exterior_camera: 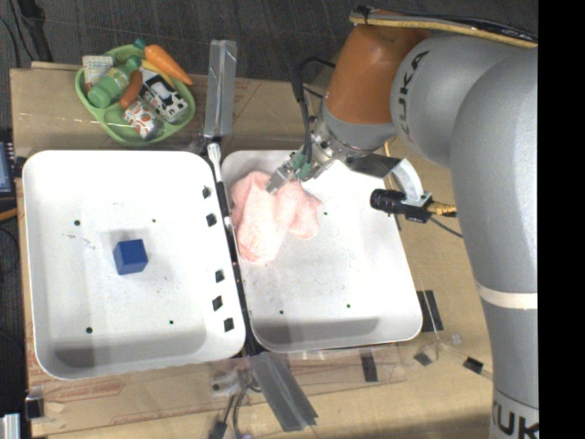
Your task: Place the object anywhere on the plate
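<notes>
A small blue cube (131, 255) rests on the floor of the left bin (55, 181), left of its middle. In the right bin (366, 282) a pale pink, crumpled-looking thing (270, 213) lies at the back left, close to the divider. My gripper (294, 172) hangs at the pink thing's upper right edge, low over it and far from the cube. The grey arm with its orange band (366, 71) comes in from the upper right and covers the bin's back right corner.
A green bowl (102, 122) of toy food, with an orange carrot (164, 60) on top, stands on the bench behind the left bin. A black cable fitting (398, 202) juts out over the right bin's right rim. Metal brackets (219, 76) sit between the bins.
</notes>
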You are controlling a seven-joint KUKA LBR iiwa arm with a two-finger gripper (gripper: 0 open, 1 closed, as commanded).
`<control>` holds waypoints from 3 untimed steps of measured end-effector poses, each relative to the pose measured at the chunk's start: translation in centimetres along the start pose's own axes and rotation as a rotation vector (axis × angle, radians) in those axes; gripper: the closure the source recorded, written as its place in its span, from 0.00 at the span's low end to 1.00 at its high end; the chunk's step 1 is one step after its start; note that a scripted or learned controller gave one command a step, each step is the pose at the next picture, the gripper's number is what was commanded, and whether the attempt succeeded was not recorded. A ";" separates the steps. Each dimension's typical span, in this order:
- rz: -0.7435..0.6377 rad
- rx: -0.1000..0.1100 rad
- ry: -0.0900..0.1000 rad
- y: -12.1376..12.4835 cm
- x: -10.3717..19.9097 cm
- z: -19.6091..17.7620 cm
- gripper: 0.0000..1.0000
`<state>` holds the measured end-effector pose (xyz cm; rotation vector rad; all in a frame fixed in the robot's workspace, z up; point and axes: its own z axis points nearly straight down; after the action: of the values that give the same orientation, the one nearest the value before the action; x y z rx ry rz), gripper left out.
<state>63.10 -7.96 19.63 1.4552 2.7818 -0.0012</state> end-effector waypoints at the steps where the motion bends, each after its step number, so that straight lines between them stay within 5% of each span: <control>1: -0.004 0.002 0.003 0.0 0.0 -3.5 1.00; 3: -0.812 0.002 0.005 1.2 9.5 -2.0 1.00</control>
<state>58.65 0.56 21.62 0.2380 3.1362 -0.0020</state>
